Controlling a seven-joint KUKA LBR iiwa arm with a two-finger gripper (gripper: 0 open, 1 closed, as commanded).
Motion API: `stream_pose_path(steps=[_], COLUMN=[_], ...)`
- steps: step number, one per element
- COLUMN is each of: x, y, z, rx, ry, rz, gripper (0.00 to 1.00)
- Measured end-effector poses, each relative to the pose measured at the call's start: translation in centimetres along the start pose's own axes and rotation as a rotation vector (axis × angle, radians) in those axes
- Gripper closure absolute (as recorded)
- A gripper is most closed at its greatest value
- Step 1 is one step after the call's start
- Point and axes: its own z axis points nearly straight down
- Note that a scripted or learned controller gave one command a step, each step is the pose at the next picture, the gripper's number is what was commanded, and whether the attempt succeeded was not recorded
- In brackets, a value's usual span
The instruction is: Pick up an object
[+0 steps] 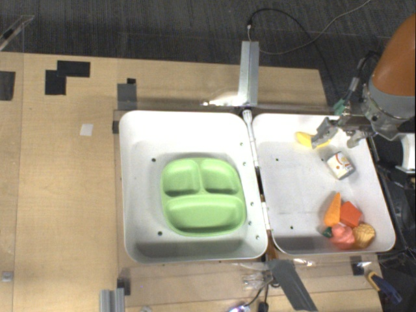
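From the overhead camera, my gripper (338, 132) hangs over the right bin (286, 194), fingers spread with nothing between them, just right of the yellow piece (303, 138). The small carton (340, 166) sits just below it. Looks like the approach step; next I'd need to drop and close.

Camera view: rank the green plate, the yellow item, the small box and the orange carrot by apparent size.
1. Green divided plastic plate
2. Orange carrot-shaped toy and small white box: too alike to rank
3. Yellow item, partly hidden by the arm
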Motion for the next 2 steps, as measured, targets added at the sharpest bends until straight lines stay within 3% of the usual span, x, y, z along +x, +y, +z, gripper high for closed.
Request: stream_pose_path(steps=[1, 2], x=[-4.76, -4.75], y=[4.57, 4.58], z=[6.62, 6.59], rx=[-0.002, -0.003], ry=[-0.002, -0.002], rz=[-0.168, -0.168], gripper=[0.00, 0.00])
